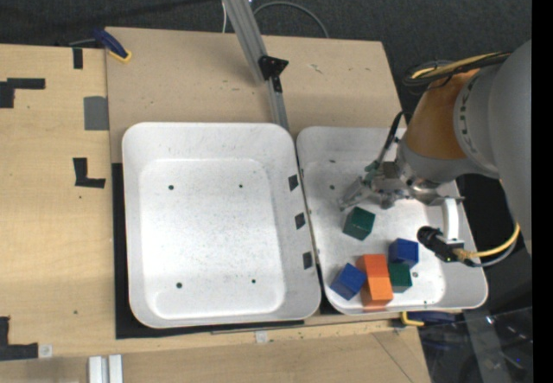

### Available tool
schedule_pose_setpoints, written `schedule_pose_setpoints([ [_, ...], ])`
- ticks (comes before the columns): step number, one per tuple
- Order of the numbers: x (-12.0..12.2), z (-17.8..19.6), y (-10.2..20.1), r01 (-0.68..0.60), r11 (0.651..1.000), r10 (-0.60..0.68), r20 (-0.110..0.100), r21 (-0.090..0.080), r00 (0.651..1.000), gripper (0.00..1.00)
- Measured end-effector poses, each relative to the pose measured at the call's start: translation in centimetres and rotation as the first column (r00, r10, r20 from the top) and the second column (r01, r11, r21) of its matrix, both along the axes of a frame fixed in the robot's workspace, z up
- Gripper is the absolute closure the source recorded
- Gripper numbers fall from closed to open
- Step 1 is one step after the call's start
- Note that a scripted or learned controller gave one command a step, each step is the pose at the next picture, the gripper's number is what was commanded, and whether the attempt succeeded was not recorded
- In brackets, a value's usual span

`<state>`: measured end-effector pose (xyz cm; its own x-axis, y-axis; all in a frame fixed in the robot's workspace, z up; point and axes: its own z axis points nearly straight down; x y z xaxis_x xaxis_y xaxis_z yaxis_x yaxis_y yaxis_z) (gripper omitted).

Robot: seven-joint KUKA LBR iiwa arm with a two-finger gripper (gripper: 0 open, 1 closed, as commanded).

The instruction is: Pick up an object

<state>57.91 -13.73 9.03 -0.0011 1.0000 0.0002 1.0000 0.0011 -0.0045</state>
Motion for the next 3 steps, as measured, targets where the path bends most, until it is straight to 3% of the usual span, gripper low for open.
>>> schedule_pose_setpoints([
  [1,0.0,1.1,0.1,-0.001,1.000,0.001,0.001,0.001,1.000,1.00],
  [3,0.3,12.2,1.1,-0.001,1.000,0.001,0.009,-0.001,1.000,1.00],
])
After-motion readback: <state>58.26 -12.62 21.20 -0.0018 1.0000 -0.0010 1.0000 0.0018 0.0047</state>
